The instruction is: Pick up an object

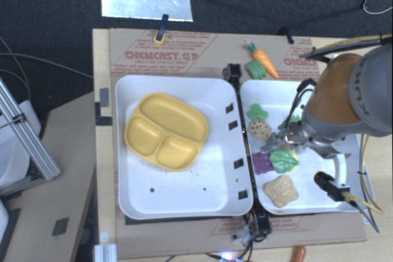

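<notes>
The end effector (284, 143) is low in the right bin (350, 202), just above a green toy vegetable (284, 160); its state I cannot tell. The toy looks light, stiff and maybe slippery, so gripping across its middle seems safest.
</notes>
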### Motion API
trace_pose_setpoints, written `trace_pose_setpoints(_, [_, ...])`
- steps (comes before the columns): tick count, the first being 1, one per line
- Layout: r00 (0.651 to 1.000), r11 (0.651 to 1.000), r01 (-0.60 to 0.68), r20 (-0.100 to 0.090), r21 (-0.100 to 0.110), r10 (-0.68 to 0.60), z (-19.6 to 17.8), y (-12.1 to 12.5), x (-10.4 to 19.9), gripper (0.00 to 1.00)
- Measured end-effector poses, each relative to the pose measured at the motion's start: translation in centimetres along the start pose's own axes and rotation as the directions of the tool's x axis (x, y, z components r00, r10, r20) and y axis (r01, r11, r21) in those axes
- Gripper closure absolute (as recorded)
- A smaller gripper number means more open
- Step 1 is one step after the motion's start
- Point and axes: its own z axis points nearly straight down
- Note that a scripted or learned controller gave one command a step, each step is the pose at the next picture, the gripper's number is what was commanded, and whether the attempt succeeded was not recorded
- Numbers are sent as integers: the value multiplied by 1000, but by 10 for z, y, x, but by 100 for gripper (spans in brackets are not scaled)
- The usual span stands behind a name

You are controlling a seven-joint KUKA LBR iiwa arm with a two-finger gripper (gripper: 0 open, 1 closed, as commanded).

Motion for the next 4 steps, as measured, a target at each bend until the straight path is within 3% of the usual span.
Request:
trace_pose_setpoints(1, [1000, 1000, -2, 2, -7, 2, -15, 1, -2, 100])
trace_pose_setpoints(3, [1000, 1000, 5, 0, -17, -5, -214, -51, 79, 100])
trace_pose_setpoints(4, [1000, 1000, 9, -2, -14, -9, -279, -51, 155, 100])
